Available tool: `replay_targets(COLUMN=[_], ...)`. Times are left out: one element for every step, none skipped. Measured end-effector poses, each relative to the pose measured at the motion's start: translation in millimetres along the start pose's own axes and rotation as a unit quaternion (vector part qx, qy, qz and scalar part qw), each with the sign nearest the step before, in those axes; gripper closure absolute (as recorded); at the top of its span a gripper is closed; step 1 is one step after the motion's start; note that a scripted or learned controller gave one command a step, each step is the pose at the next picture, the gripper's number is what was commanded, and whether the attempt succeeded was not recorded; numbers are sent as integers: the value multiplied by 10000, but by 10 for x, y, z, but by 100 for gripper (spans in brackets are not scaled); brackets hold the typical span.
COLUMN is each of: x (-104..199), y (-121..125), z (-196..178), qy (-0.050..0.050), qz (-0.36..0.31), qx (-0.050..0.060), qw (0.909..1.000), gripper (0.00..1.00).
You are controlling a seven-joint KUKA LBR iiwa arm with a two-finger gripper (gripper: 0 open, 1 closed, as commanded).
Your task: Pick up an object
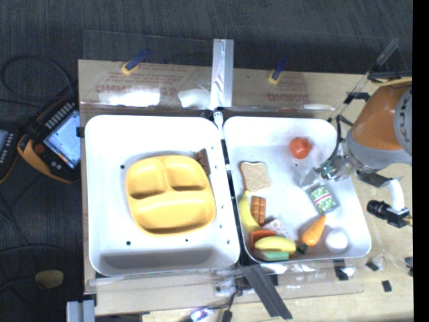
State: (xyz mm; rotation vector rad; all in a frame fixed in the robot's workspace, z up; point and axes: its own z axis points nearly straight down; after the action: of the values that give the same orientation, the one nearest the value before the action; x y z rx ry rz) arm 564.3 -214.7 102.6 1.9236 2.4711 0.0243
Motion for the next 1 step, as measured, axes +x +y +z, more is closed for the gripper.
replay_targets(x=[547], y=[24], z=[89], qy=[-28], qz=[-643], qx=[69], qw=[9979], gripper=[100])
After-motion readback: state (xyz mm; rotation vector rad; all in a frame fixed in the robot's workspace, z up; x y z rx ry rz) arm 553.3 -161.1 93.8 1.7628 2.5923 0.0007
